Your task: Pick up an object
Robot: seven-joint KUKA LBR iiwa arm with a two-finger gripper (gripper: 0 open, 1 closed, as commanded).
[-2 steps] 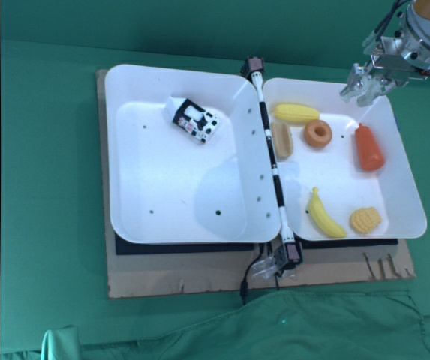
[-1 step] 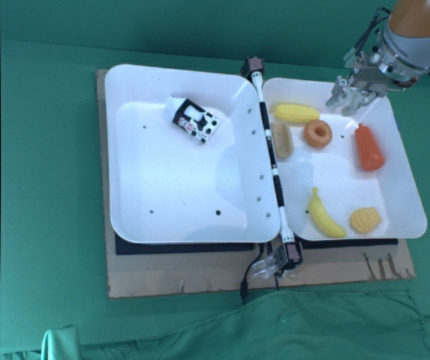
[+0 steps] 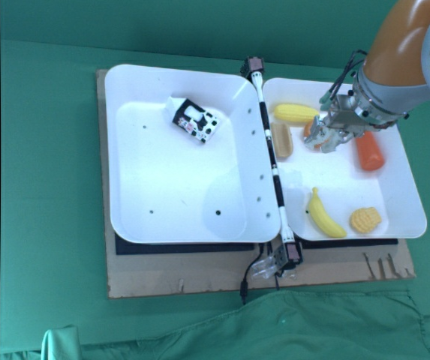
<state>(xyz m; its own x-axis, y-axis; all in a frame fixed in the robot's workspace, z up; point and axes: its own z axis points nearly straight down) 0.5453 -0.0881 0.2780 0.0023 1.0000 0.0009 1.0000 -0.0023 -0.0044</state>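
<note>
My gripper [image 3: 322, 136] hangs low over the upper middle of the right bin [image 3: 406, 201]. A small orange object [image 3: 308, 130] peeks out at its left side, mostly hidden beneath it. Just left of that lie a yellow corn cob [image 3: 296, 113] and a tan bread roll [image 3: 281, 140]. An orange-red carrot-like piece [image 3: 369, 152] sits to the right of the gripper. A banana [image 3: 324, 214] and a yellow ridged biscuit [image 3: 365, 219] rest near the bin's front. In the left bin [image 3: 136, 96] lies a black-and-white cow-patterned carton [image 3: 195, 120].
A black-and-white divider bar [image 3: 269, 145] runs between the two bins. Both bins stand on a cardboard sheet [image 3: 199, 276] over green cloth. The grey arm with its orange band [image 3: 406, 28] comes in from the upper right.
</note>
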